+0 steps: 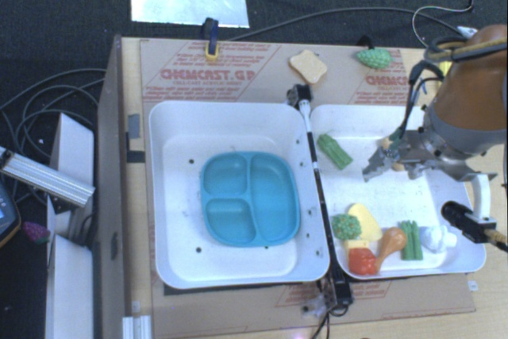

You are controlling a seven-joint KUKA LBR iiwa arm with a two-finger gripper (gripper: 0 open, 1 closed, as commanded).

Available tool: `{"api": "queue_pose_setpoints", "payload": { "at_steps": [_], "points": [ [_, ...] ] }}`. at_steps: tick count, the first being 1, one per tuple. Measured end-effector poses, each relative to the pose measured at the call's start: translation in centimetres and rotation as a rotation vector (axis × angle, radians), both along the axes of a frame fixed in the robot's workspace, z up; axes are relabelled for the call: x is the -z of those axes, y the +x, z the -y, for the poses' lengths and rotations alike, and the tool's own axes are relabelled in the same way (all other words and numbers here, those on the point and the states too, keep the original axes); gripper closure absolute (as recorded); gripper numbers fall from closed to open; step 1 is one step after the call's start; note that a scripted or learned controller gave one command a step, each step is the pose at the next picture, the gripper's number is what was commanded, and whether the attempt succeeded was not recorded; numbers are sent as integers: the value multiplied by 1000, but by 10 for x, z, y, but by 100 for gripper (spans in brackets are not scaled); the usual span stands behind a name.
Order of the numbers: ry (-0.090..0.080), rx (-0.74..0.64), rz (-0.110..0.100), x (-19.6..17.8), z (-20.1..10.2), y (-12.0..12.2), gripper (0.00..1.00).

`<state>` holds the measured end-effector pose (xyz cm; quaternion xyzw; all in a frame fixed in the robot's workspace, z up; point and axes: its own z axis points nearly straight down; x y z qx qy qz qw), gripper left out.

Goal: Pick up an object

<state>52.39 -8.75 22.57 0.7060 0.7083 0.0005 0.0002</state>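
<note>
The claw hangs over the middle of the right bin, reaching in from 3 o'clock on the grey arm. Nothing can be seen caught in it, and at this slant I cannot tell whether it is released or clenched. Its closest neighbour is a green pickle, which lies alone on the bin floor at the claw's 9 o'clock, near but apart from it and tilted toward the black divider between the bins. The other toys crowd the bin's near edge, from about 5 to 7 o'clock of the claw. They are a broccoli floret touching a yellow wedge, a red piece just below them, a brown drumstick leaning against the wedge, a bundle of green beans beside the drumstick, and a small white piece just past the beans. The floor straight under the claw is bare white. The left bin holds a blue divided plate in its middle. Outside the bins, at 12 o'clock on the cardboard-topped desk, lie a bread slice and a green leafy piece, well apart from the claw.
</note>
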Motion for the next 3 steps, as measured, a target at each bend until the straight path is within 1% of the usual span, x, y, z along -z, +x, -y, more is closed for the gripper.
{"api": "queue_pose_setpoints", "payload": {
  "at_steps": [1,2,3],
  "points": [
    [-3,4,0,46,79,56,0],
    [-1,0,0,108,97,94,0],
    [-2,-1,5,96,97,96,100]
  ]
}}
